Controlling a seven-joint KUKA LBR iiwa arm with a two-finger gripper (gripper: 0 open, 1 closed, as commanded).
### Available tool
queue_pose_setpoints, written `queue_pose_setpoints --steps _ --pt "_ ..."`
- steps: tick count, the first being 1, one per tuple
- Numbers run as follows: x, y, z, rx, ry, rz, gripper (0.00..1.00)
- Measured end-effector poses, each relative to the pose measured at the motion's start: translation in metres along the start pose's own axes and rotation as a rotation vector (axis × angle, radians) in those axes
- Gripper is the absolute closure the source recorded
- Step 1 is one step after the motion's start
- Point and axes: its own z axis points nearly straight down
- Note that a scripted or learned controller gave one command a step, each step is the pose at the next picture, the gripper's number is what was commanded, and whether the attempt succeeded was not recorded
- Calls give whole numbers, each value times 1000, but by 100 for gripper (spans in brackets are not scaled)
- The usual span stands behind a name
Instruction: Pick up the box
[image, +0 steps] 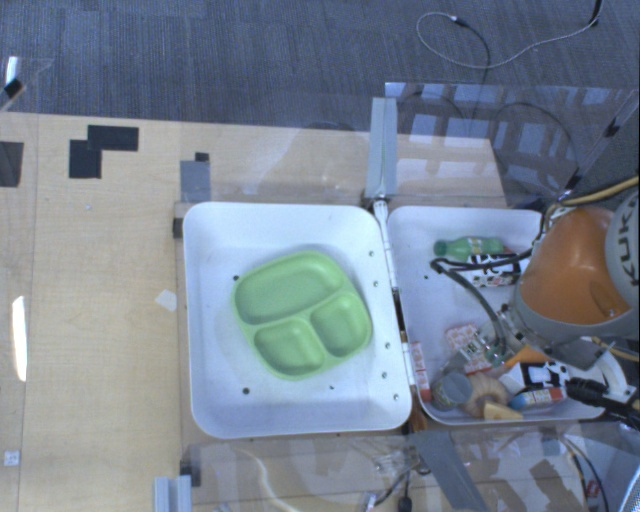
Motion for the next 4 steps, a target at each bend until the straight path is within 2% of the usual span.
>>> queue_pose_setpoints --steps 1,2,3,4 --pt "3 18 1 8 5 36 0" --pt "-64 19 -130 13 10 146 0" --pt "-32 51 -94 16 13 247 0" --pt "-1 29 -5 17 13 292 0"
